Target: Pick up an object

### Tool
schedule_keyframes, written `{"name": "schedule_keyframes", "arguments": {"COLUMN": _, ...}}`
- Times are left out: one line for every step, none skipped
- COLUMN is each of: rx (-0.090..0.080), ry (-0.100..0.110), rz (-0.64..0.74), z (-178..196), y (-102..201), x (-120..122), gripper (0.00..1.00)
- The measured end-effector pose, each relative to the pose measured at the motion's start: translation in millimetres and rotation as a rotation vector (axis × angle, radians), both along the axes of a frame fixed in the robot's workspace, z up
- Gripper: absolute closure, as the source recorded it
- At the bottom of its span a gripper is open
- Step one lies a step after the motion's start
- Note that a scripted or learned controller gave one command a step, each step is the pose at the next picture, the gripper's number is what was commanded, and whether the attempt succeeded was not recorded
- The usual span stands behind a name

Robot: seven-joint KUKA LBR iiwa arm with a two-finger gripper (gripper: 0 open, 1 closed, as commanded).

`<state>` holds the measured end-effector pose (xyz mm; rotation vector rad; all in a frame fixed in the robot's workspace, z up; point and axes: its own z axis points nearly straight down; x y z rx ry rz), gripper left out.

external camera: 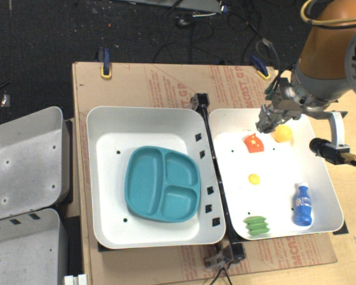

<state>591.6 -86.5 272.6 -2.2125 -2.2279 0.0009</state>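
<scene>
Two shallow white bins side by side on a brown board over the desk (142,76), viewed from above at a slant. Landmark: the right bin (329,186). Inside it, near the far edge, a small orange-red block (254,143); just to the right of that block, a yellow rounded object (283,134); near the middle of the bin floor, a small yellow ball (254,179); at the near edge, a green ridged object (256,225); at the near right corner, a blue bottle (302,205) with a white cap, lying lengthwise. Over the far edge of the right bin, the gripper (267,122) of the grey arm with an orange band (329,37), reaching in from the right and poised just above and between the orange-red block and the yellow rounded object; contact with either not discernible. Gripper state: cannot tell whether open or closed, dark mechanism seen from above; nothing visibly held. To the left of the right bin, touching it along a black divider strip, the left bin (107,129), holding a teal divided plate (163,184) with three compartments, lying flat near its centre. Well to the left of both, off the board, further white bins (24,153) with small holes. Beyond the far edge of the right bin, blue-and-yellow clamps (105,64) on the board edge, and cables on the dark floor (35,40).
</scene>
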Motion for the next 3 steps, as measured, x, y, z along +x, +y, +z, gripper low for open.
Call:
{"name": "schedule_keyframes", "arguments": {"rx": 0.0, "ry": -0.001, "rz": 0.001, "z": 0.2, "y": 49.5, "x": 0.8, "gripper": 1.0}}
{"name": "schedule_keyframes", "arguments": {"rx": 0.0, "ry": -0.002, "rz": 0.001, "z": -8.4, "y": 100.0, "x": 11.9, "gripper": 1.0}}
{"name": "schedule_keyframes", "arguments": {"rx": 0.001, "ry": -0.002, "rz": 0.002, "z": -10.9, "y": 157.1, "x": 10.7, "gripper": 1.0}}
